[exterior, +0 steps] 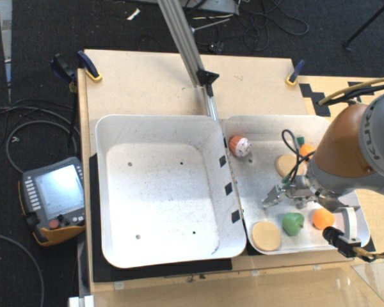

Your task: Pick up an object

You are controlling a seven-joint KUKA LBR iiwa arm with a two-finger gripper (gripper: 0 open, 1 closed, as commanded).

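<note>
Overhead slanted view of a pale worktop (153,85) carrying two shallow white bins side by side. The left bin (109,171) lies toward nine o'clock; the right bin (262,128) lies toward three o'clock, and their inner rims touch along the middle. The arm (352,149), grey with an orange band, enters from three o'clock and reaches over the right bin. Its claw (273,197) hangs low above the bin floor near the bin's centre, pointing toward nine o'clock; its metal fingers (269,201) appear spread with nothing between them, though the small scale makes this uncertain. Objects in the right bin: a white-and-red ball (240,146) at eleven o'clock of the claw, near the bin's inner rim; a tan round piece (285,165) at one o'clock, partly crossed by a cable; a tan disc (266,235) at six o'clock, by the near rim; a green object (293,222) at five o'clock, just beside the disc; an orange ball (322,219) at four o'clock, partly under the arm. A teach pendant (54,200) lies on the floor at nine o'clock.
</note>
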